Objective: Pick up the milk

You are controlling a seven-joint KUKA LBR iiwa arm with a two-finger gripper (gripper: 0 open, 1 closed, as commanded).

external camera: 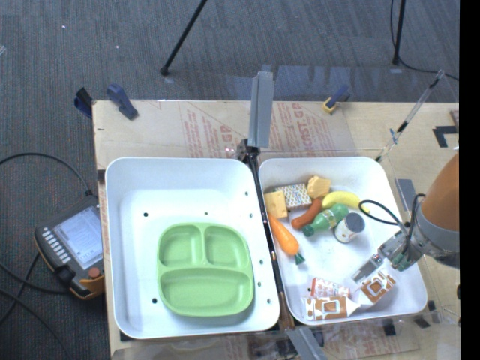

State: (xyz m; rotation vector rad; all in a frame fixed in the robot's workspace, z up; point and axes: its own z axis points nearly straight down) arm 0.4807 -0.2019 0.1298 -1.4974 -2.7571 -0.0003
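Fingers' state can't be told: the gripper [373,267] is small and blurred, hanging low over the right bin [375,169], near its front right corner. Nothing is visibly held. The milk [327,298], a carton on its side, lies near the bin's front wall, just left of the gripper. A small brown box [379,286] sits right beside the gripper. Likely best move: shift left over the carton, align across its narrow side, avoid the box.

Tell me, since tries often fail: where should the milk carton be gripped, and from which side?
The white-and-orange milk carton lies flat near the right white bin's front wall. Probably come straight down and pinch across its short width mid-body; its long axis runs left-right, with the pincer to its right.
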